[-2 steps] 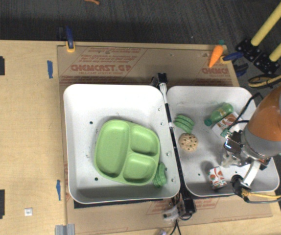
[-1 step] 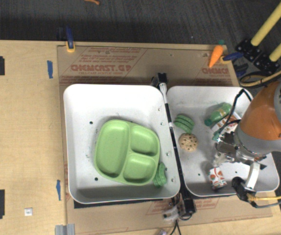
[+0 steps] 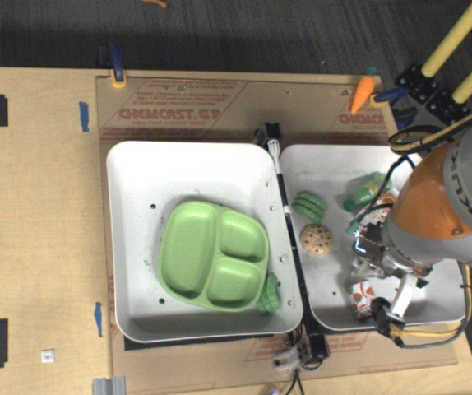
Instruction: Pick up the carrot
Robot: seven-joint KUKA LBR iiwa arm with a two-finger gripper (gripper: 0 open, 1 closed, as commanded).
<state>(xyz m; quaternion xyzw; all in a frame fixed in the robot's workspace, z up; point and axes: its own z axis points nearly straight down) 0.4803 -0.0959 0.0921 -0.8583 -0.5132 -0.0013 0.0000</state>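
The gripper [image 3: 369, 262] is hovering low over the right bin [image 3: 441, 159], lower right of the frame; whether it is apart or together, I cannot tell. The carrot [image 3: 364, 93] is lying outside the bins, upper right, so the approach is probably not yet begun, and the next move is calling for a reach up-frame past the rim.

Camera position: fixed above the desk [image 3: 39, 220].
Viewing direction: turned downward at a slant; carpeted floor [image 3: 244, 23] is seen beyond the desk's far edge, at the top.
Distance: moderately near; the left bin [image 3: 129, 220] and right bin [image 3: 326, 179] are framed centrally, and the desk is cropped at left and bottom.
Arm entry: the arm [image 3: 433, 208] is seen entering from the right.
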